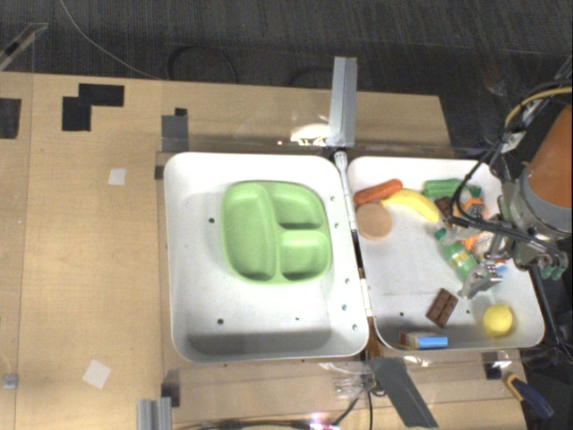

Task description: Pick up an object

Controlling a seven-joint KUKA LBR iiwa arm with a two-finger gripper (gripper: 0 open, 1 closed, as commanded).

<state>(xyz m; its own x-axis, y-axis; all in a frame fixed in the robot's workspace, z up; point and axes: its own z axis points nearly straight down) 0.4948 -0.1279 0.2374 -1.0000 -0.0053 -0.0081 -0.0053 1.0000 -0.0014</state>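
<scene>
A pale wooden bench [81, 267] is seen from above, set against a dark grey carpeted floor [269, 16] along the top of the view, across which a thin pale cable [89, 36] trails. Black rectangular marks [88, 104] are fixed to the bench near its upper left, and small pale squares [117, 176] lie on the wood further down. Two shallow white bins are placed side by side, divided by a grey metal post [344, 101] that rises at their far edge. The left bin [192, 330] is occupied by a green compartment tray [273, 229], turned at a slight angle, with one long section and two smaller ones. The right bin [403, 285] is scattered with small items: a red sausage [379, 191] touching a yellow banana [414, 204], a round tan disc [375, 221] just below them, a green object [442, 187] near the far wall, a brown block [440, 306] lower down, a yellow lemon [498, 319] near the right corner, and a blue and orange piece [426, 340] against the near wall. The arm [546, 177] is brought in from the right, its orange band visible above the wrist, with dark cables looped around it. The gripper [479, 280] is positioned low over the right bin, between the brown block and the lemon and touching neither as far as can be judged. Whether the claw is spread or clenched cannot be told, since it is blurred among clutter, and nothing can be made out in its grasp. Green and orange items [455, 245] lie just beside the wrist.
</scene>
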